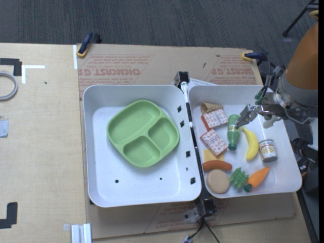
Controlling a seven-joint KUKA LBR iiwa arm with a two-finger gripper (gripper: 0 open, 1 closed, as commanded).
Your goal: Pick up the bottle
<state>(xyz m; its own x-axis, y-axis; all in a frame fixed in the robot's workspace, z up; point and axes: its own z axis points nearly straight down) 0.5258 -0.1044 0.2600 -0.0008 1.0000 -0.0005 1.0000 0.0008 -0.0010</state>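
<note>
The green bottle [233, 132] lies in the right bin [288, 178], roughly along the bin's length, its cap toward the near side. It rests between a red-and-white patterned block [215, 143] and a yellow banana [250, 144]. My gripper [256, 119] hangs just to the right of and above the bottle's far end, over the banana's top. Its fingers are open and nothing sits between them. The grey arm with its orange band [308, 54] comes in from the right edge.
The right bin also holds a second patterned block [215, 118], a tan wedge [210, 107], a small can [267, 150], a carrot [258, 178], a green leafy toy [238, 176], a sausage [216, 165] and a round bun [218, 181]. A green divided plate [143, 133] lies in the left bin [98, 186].
</note>
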